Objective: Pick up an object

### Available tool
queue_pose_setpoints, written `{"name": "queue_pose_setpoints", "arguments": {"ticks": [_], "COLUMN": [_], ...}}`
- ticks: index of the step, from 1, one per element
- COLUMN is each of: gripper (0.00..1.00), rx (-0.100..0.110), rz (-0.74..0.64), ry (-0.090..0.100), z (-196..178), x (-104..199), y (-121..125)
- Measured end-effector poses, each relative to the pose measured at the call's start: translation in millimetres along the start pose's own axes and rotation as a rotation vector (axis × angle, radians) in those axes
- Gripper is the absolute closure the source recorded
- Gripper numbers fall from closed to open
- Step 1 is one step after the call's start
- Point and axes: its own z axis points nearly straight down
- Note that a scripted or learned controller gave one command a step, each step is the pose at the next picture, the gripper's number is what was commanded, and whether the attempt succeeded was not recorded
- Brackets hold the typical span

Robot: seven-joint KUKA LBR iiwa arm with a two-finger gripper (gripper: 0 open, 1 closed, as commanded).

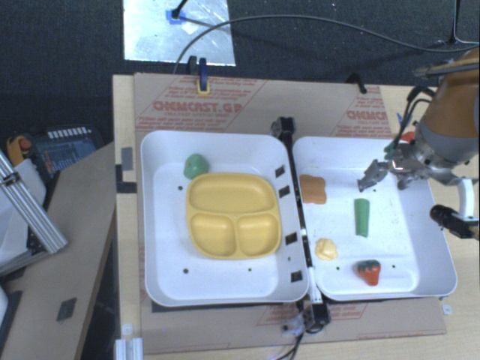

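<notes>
Left bin point(161, 223): holds a yellow divided tray point(231, 214) at its centre, with a green round item point(196, 165) touching the tray's upper left corner
Right bin point(431, 257): an orange flat piece point(313, 189) at upper left, a green stick point(362, 217) upright near the middle, a pale yellow lump point(326, 249) lower left, a red item with green top point(368, 271) at the bottom
Gripper point(372, 178): hangs above the green stick, near the bin's upper middle; nothing between its fingers, which seem slightly apart, though the view is too small to be sure
Arm point(454, 118): enters from the frame's right edge
</notes>
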Motion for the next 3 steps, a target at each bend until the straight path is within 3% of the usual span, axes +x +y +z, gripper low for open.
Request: {"name": "queue_pose_setpoints", "arguments": {"ticks": [1, 3], "gripper": [0.00, 0.00], "rx": [-0.013, -0.011], "rz": [-0.003, -0.001], "ry": [-0.002, -0.001], "z": [-8, 78], "x": [0, 2], "y": [3, 0]}}
